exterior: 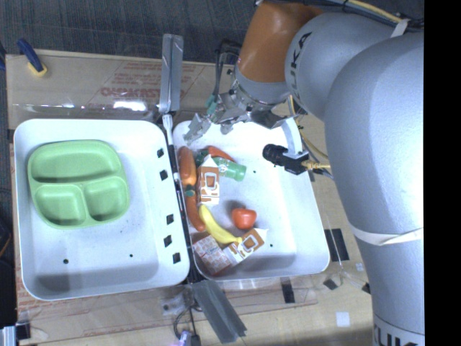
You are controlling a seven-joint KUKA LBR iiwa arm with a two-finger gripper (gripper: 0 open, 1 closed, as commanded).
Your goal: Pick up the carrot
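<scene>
In the camera view you see the arm (pixel 338 85) coming in from 3 o'clock, with its orange band above the wrist, and the jaws (pixel 209 121) hang over the far left corner of the right bin (pixel 306 215), at about 11 o'clock of that bin. I cannot tell if the jaws are spread or pressed together, because the metal parts there are small and blurred; nothing is seen between them. The carrot (pixel 189 182) lies along the left wall of the right bin, long and orange, just below the jaws toward 6 o'clock. Beside it, toward 3 o'clock, there is a small carton (pixel 209 182) and a green bottle (pixel 232 169). A banana (pixel 216 225) lies at 5 o'clock from the carrot, touching its lower end, and a red tomato (pixel 244 217) sits just beside the banana. A flat packet (pixel 227 249) lies near the front wall. In the left bin (pixel 94 258) you see a green divided tray (pixel 78 182). Both bins stand on the desk (pixel 86 78).
</scene>
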